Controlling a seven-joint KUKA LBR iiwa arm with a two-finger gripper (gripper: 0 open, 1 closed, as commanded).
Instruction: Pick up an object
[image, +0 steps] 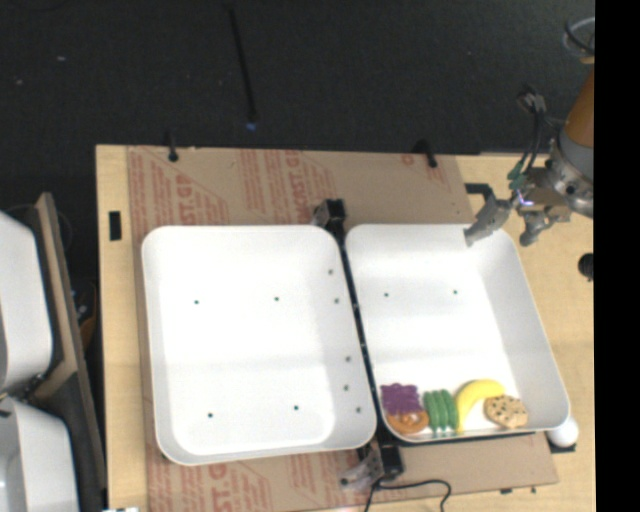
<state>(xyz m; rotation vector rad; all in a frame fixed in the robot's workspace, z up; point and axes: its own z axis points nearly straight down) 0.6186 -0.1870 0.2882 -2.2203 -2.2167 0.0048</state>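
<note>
Currently the gripper (505, 225) hovers spread and unloaded at the right bin's (535, 330) far rim. Approach step. Next, descend onto the cookie (505, 410) at the near wall.

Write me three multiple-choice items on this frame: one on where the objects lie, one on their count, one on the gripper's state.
1. Where do the objects lie?
A. left bin, centre
B. right bin, near edge
C. on the bench

2. How many objects are in the right bin?
A. one
B. two
C. four

3. The gripper is
A. open, holding nothing
B. shut on the banana
C. shut on the cookie

Answers: 1 B, the purple item, green item, banana and cookie line the near wall of the right bin. 2 C, those four show. 3 A, the gripper hangs at the far right corner, fingers spread with nothing between them.
</note>
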